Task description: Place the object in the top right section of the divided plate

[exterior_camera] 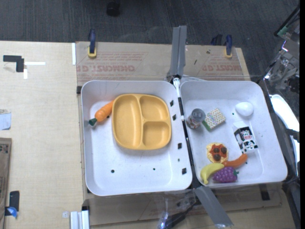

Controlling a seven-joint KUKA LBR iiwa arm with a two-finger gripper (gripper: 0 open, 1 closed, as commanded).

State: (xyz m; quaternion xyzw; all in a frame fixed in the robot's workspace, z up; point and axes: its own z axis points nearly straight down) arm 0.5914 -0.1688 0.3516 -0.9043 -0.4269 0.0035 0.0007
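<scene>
A yellow divided plate [141, 121] lies in the left bin [124, 175]. It has one long section on its left and two smaller ones on its right. The top right section [153, 108] holds nothing. A toy carrot [102, 111] lies against the plate's left rim, on the bin floor. The right bin [267, 128] holds a small can [196, 118], a speckled block [214, 119], a white egg-shaped piece [244, 109], a small milk carton [245, 139], a pizza slice [217, 151], a banana [210, 171], purple grapes [225, 175] and an orange pepper [235, 161].
A grey divider post [178, 51] rises behind the seam between the bins. Two blue clamps [91, 49] [228, 46] hold the cardboard at the back. Metal framework [286, 70] stands beyond the right bin's far corner.
</scene>
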